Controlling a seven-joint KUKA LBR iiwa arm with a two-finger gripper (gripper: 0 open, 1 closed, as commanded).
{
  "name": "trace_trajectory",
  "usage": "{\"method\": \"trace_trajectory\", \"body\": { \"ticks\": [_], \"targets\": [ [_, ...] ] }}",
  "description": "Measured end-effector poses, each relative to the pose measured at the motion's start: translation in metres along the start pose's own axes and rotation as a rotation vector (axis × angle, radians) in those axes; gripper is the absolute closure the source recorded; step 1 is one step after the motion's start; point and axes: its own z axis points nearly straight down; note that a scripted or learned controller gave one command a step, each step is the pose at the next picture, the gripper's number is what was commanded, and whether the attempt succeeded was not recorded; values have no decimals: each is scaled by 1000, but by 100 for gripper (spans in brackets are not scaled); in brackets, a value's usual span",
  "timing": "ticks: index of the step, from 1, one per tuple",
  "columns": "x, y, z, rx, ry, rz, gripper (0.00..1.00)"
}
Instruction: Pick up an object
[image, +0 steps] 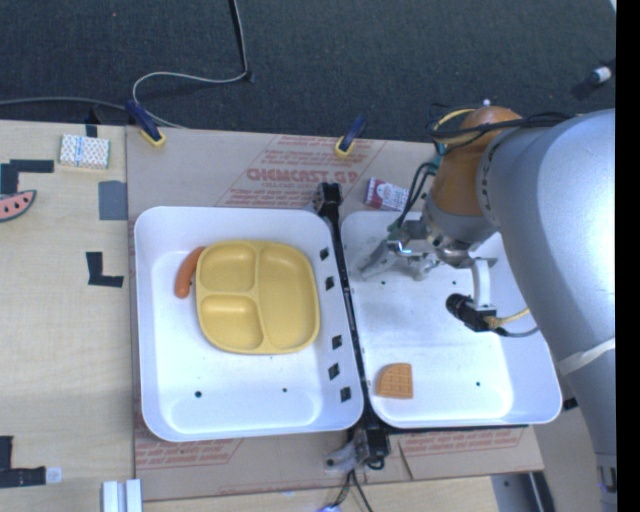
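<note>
Two shallow white bins sit side by side on a cardboard-covered bench. The left bin (160, 330) holds a yellow divided plate (257, 296) with three compartments, lying flat toward the bin's far half. An orange sausage-shaped toy (184, 272) lies against the plate's left edge, touching it or very nearly so.

The right bin (520, 395) holds a small orange waffle-like square (394, 381) near its front left corner, well apart from the arm.

The grey arm (560, 230) reaches in from the right, its orange band (462, 170) above the wrist. The gripper (385, 256) is down in the far left part of the right bin, near the divider between the bins. Its metal fingers (372, 264) point toward the left and look slightly parted, though the view is too small and cluttered to be sure — I cannot tell how far open they are. Nothing is visibly between them; the bin floor beneath them is plain white.

A small red-and-white packet (381, 193) lies on the cardboard just beyond the right bin's far rim — outside both bins.
</note>
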Motion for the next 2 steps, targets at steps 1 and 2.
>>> {"method": "trace_trajectory", "body": {
  "ticks": [1,2],
  "targets": [
    [56,31,-100,1,0,-1,0],
    [91,-18,-99,5,1,0,0]
  ]
}}
